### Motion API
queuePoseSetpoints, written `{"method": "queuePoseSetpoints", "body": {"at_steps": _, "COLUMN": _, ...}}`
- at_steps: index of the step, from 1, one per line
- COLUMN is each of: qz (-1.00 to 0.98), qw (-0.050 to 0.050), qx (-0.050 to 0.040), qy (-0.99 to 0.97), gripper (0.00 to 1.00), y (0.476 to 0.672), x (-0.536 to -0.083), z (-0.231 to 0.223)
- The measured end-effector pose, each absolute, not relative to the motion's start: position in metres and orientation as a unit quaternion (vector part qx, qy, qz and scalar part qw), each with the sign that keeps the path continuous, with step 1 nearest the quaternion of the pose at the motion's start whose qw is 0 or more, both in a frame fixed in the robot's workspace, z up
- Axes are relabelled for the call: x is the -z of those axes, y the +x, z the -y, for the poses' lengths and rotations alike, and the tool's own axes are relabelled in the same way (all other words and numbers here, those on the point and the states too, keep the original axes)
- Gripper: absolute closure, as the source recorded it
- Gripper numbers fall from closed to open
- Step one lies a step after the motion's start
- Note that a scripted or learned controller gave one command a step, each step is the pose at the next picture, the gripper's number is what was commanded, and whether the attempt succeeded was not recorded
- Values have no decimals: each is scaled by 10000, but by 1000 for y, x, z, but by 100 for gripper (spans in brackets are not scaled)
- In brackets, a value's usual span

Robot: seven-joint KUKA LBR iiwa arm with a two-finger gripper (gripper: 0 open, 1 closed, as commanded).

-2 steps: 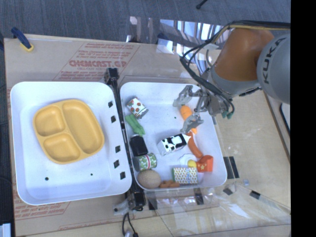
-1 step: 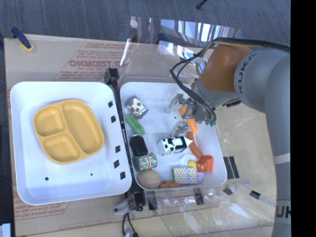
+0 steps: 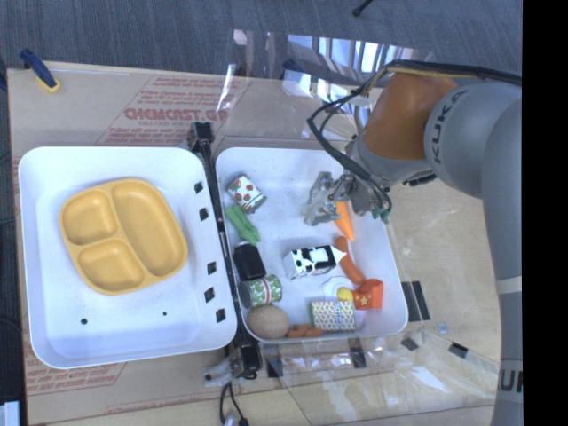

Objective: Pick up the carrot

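The hand (image 3: 330, 204) hangs over the right bin (image 3: 275, 162), and whether its grip is wide or narrow I cannot tell. The carrot (image 3: 343, 221) lies just beside it, with a cow toy (image 3: 312, 261) nearer.

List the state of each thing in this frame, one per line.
Gripper: low in the right bin, beside the carrot.
Carrot: lying near the bin's right wall, not visibly gripped.
Cow-pattern toy: on its side.
Yellow divided plate: flat in the left bin.
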State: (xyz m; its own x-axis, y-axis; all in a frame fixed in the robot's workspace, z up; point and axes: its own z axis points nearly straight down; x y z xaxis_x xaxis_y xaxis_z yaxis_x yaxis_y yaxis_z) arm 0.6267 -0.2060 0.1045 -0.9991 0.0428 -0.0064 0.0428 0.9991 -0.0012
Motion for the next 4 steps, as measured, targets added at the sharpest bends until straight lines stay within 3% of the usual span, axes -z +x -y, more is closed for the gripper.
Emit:
{"method": "queuePoseSetpoints", "body": {"at_steps": 1, "qz": -9995, "qw": 81, "qx": 29, "qy": 297, "gripper": 100, "y": 630, "x": -225, "z": 209}}
{"method": "queuePoseSetpoints", "body": {"at_steps": 2, "qz": -9996, "qw": 20, "qx": 9, "qy": 297, "gripper": 0, "y": 627, "x": -218, "z": 208}}
{"method": "queuePoseSetpoints", "body": {"at_steps": 3, "qz": -9975, "qw": -6, "qx": -3, "qy": 701, "gripper": 0, "y": 638, "x": -90, "z": 210}}
{"method": "queuePoseSetpoints", "body": {"at_steps": 4, "qz": -9977, "qw": 37, "qx": 11, "qy": 673, "gripper": 100, "y": 641, "x": -105, "z": 210}}
